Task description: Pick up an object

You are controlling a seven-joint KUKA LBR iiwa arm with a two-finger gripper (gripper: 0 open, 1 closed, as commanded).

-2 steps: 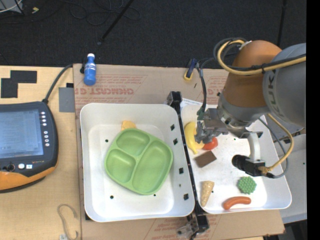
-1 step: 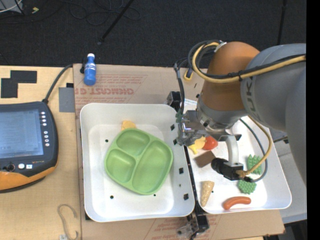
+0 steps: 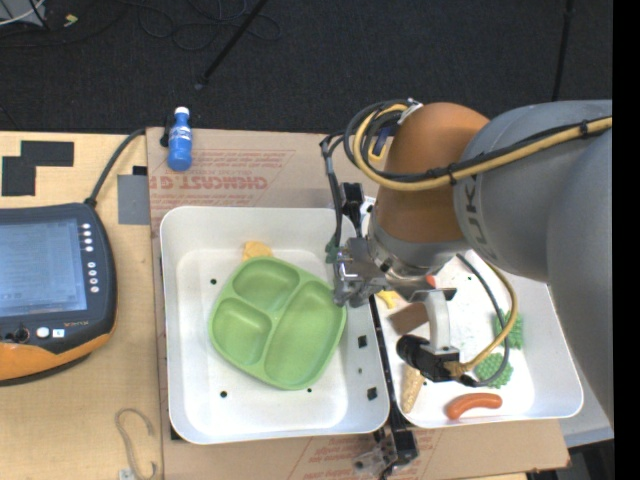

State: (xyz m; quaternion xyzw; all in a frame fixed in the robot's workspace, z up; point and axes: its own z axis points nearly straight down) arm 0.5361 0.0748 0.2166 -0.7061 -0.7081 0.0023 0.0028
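A: Dark carpet with loose cables lies behind the cardboard-covered bench (image 3: 230,173), which carries 2 shallow white plastic bins side by side, probably so things can pass from 1 to the other.

B: And the gripper (image 3: 352,286)?

A: It sits low over the divide between the bins, beside the green 3-compartment plastic plate (image 3: 275,320). I cannot tell whether its fingers are open or closed; the orange wrist band (image 3: 432,183) and cabling hide them.

B: So what would it pick?

A: Likely the plate, lying flat in the left bin (image 3: 190,368), its edge just beside the gripper. The right bin (image 3: 560,393) holds an orange sausage-shaped toy (image 3: 472,405) and green beaded pieces (image 3: 492,368), well clear of it.
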